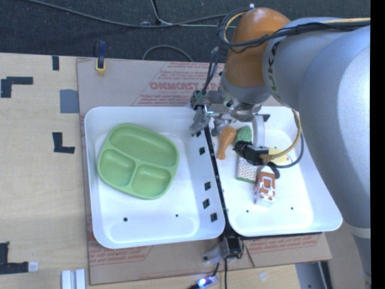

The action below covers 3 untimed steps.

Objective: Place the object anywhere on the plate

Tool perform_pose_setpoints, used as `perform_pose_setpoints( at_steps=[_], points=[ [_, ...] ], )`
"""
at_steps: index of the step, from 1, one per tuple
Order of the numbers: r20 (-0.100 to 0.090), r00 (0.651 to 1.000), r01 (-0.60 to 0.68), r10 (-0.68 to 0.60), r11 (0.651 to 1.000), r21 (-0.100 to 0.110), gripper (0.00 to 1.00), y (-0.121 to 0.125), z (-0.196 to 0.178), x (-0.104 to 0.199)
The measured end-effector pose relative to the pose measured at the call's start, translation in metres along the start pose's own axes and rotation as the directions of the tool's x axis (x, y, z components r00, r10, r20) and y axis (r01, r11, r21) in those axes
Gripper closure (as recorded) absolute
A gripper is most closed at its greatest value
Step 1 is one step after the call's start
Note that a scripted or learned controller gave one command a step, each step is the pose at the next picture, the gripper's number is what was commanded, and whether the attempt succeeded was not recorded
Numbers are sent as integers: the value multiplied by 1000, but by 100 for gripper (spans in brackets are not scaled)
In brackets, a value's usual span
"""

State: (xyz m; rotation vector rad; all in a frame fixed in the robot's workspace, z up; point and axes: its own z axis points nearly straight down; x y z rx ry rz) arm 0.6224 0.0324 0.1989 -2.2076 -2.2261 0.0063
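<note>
Because the arm hung low over the right bin point(313, 212), your tool point(231, 122) sat among the orange carrot-like toy point(226, 141) and other pieces, its opening impossible to tell; the green divided plate point(138, 160) waited in the left bin point(105, 224).

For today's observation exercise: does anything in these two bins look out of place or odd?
Nothing looks spilled or broken. The green plate lies flat in the left bin; an orange carrot-like toy and small packets lie jumbled in the right bin.
</note>
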Motion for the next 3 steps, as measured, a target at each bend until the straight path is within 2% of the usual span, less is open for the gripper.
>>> perform_pose_setpoints(
  at_steps=[1,2,3],
  points=[
    [2,1000,-2,2,1000,-2,100,2,-14,51],
    [2,1000,-1,1,1000,-1,100,-1,-9,105],
    [3,1000,-5,5,1000,-1,0,-1,-9,102]
  ],
)
